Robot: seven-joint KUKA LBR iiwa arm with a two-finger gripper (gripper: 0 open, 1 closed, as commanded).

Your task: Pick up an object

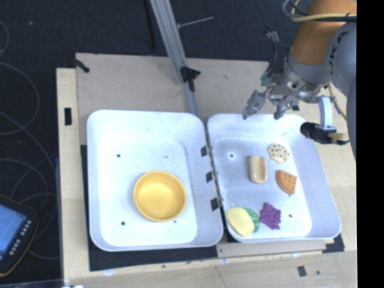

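Objects for picking lie in the right bin (318,179): a cookie (278,153), a tan block (258,169), a waffle piece (287,182), purple grapes (270,215) and a yellow-green fruit (241,221). The gripper (263,110) hovers at the bin's upper edge, fingers spread open, holding nothing. Small flat items may slip, or the fingers may hit the rim.

The arm (336,47) is grey, with a rounded orange band (321,26) above the wrist. Thin pale cables (298,3) loop at the band's 10 o'clock. Below it, a metal gripper (264,108) ends in two dark fingers (250,107).
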